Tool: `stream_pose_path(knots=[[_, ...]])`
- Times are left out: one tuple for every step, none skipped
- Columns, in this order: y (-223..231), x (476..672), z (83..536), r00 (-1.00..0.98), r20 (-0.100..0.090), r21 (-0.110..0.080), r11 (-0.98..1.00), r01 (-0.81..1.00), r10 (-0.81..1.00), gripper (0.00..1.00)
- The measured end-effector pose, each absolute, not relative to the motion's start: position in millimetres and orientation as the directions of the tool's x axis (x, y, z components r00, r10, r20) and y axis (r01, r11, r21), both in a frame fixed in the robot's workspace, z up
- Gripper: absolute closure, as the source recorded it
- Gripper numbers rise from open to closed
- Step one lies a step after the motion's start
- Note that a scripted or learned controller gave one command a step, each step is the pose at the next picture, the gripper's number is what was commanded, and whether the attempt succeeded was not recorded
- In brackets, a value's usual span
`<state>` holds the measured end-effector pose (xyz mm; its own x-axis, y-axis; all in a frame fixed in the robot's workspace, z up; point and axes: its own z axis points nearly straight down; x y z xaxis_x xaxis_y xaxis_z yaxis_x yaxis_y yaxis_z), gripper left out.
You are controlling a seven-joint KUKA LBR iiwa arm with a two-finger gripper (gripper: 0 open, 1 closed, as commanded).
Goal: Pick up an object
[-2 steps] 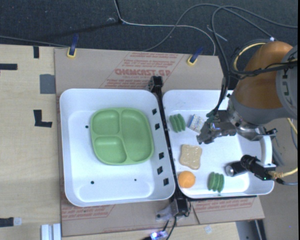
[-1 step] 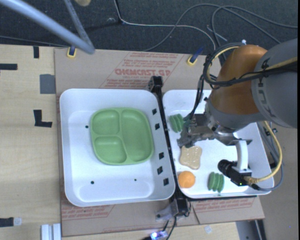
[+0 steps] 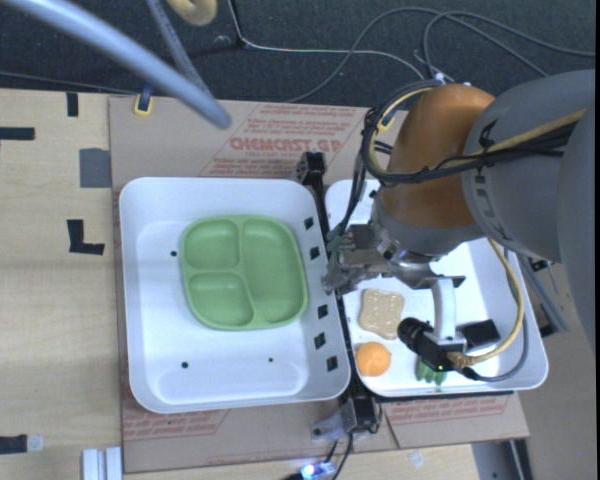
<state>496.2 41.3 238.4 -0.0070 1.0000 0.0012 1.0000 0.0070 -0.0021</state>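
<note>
In the right bin (image 3: 510, 368) lie a beige, biscuit-like square piece (image 3: 380, 311) and a small orange ball (image 3: 373, 359) near the front left corner. A bit of something green (image 3: 427, 370) peeks out beside a black fitting on the arm. My gripper (image 3: 352, 265) hangs low over the left side of this bin, close to the wall between the bins and just above and left of the beige piece. The bulky orange-and-grey wrist (image 3: 435, 173) hides much of the bin's back half.
The left bin (image 3: 145, 268) holds a green divided plate (image 3: 245, 271). Black clips line the wall between the bins (image 3: 320, 298). Cables loop around the wrist and trail over the right bin's front.
</note>
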Motion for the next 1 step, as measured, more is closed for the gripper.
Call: stream_pose_path(knots=[[88.4,503.2,237.4,-0.007,0.000,-0.002,0.007,1.000,1.000,1.00]])
